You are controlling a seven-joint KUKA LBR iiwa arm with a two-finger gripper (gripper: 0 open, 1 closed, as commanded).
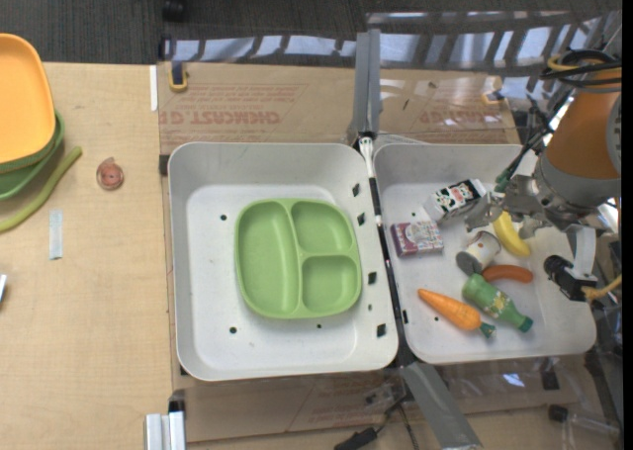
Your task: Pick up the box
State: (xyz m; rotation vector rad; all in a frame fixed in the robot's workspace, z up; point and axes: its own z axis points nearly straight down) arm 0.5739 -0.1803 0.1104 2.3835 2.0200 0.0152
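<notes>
Left bin (188, 270): green divided plate (297, 258). Right bin (415, 334): small pink box (416, 237) lay flat near its left wall, apart from milk carton (454, 198), can (477, 252), carrot (450, 308), bottle (497, 304), banana (508, 232). Gripper (509, 209) hovered over the banana; finger spread could not be told. Advice: shift left, centre over box, descend straight.

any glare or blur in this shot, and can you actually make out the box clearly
Camera view: soft, even light, weak shadows, no strong glare on the white bins. The box in the right bin is small and its print is unreadable. The gripper is a dark, cluttered patch near the banana, with fine detail lost.
</notes>
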